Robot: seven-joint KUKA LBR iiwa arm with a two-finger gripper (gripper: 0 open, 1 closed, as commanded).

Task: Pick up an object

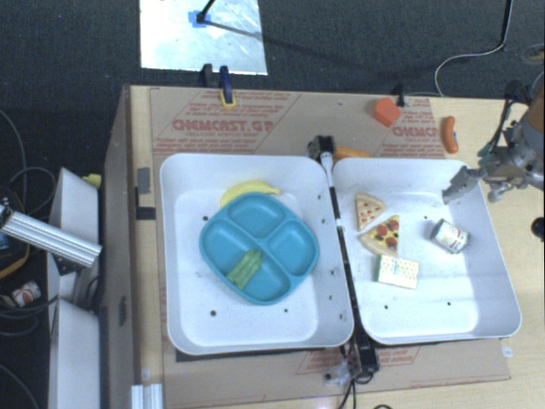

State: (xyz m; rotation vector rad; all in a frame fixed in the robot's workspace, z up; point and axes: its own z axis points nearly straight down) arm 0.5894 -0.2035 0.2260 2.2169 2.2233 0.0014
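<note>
The fingers [456, 187] of the gripper [473, 192] stand apart at the right of the frame, with nothing between them. They hang over the upper right corner of the right bin [492, 288]. One grey finger reaches left over the bin's floor and the other sits near its right rim. The arm [526, 156] comes in from the right edge.

The things that could be picked up lie in both bins. In the right bin, a small silver can [448, 235] lies on its side below and a little left of the gripper, apart from it. It is the nearest thing to the fingers. Toward that bin's left side are two toy pizza slices. The upper slice [368, 209] is pale, and the lower slice [383, 235] shows red spots and lies just beside it. Below them lies a small patterned box [398, 271], near the lower slice.

In the left bin [183, 313] sits a blue divided plate [281, 245], with a green piece [244, 267] in its lower left compartment. A yellow banana [249, 191] lies against the plate's upper edge, partly behind it.

On the bench above the bins, an orange block [386, 112] and a red-orange oblong piece [449, 135] lie on the brown board [255, 122]. A silver sheet [203, 24] lies on the dark floor at the upper left of the frame.
</note>
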